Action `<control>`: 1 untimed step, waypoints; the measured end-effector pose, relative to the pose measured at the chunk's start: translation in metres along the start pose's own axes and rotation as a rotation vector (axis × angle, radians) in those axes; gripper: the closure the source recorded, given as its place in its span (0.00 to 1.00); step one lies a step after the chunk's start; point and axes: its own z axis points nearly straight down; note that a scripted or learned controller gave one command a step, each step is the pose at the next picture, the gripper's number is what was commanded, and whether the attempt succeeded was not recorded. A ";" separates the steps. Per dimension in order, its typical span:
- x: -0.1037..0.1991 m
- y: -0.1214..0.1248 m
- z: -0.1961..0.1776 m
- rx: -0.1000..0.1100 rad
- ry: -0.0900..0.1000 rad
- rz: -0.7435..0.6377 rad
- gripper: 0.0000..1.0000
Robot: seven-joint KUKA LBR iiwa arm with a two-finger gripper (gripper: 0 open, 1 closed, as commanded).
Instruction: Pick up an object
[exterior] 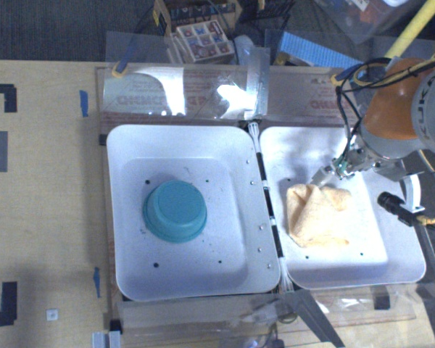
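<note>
A crumpled pale yellow cloth lies in the right bin, towards its left side. A teal bowl rests upside down in the middle of the left bin. My gripper hangs low over the right bin, at the cloth's upper right corner, and its tip meets or nearly meets the cloth's top edge. The grey arm with its orange band comes in from the upper right and hides the wrist.
A raised divider separates the two bins. A clear panel stands behind them. Black cable and a black fitting hang off the arm over the right bin's right side. Boxes and clutter sit beyond the bench.
</note>
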 end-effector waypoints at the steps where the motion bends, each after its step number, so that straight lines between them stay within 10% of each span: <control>1: -0.054 0.023 -0.045 0.001 -0.002 -0.003 0.00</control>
